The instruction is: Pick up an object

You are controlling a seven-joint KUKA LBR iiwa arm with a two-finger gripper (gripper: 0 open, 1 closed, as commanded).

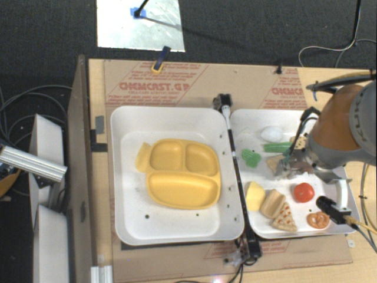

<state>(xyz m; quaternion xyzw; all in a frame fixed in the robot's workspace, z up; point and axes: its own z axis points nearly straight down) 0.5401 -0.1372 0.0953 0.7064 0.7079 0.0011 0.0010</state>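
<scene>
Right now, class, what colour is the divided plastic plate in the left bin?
Yellow plate, clearest in the camera view.

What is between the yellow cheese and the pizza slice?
In the camera view, a tan bread piece sits between the cheese wedge and the pizza slice.

A yellow plastic divided plate [179, 174] lies in the white left bin [126, 158]. The white right bin [247, 128] holds a red tomato [304, 192], green broccoli [251, 157], an orange-brown pretzel [318, 220] and a red-dotted pizza slice [285, 219].

A cardboard-covered bench [177, 78] bears two white bins, left [126, 175] and right [253, 122], side by side.
</scene>
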